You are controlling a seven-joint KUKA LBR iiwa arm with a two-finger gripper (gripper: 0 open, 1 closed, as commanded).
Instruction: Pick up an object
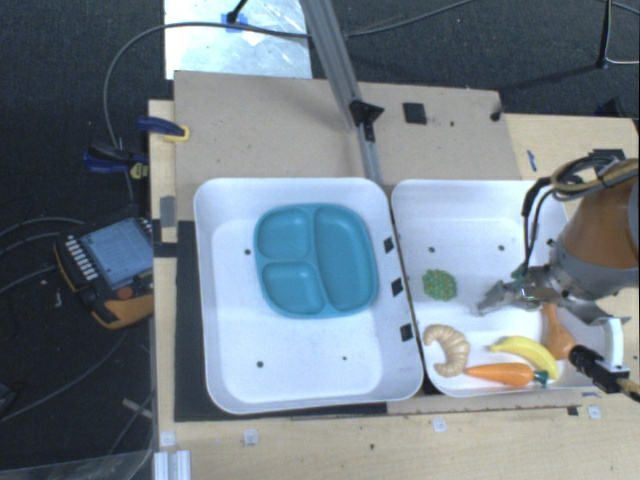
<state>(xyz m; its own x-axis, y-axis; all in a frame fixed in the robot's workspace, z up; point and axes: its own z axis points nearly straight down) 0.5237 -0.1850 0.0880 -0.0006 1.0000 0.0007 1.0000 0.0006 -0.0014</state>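
Camera view looks down on the right bin [470, 203], where the gripper [497, 297] hangs with fingers spread and nothing between them; just left lies a small, bumpy green broccoli floret [439, 285]. Nearer sit a croissant [447, 348], carrot [500, 373] and banana [524, 349]; the left bin [225, 298] holds a blue plate [315, 259].

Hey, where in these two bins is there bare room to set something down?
Left bin: bare floor below the blue tray, toward the near rim. Right bin: the upper part, above the green ball, is open. Crowded: its lower corner, where the croissant, carrot and banana lie by the gripper.
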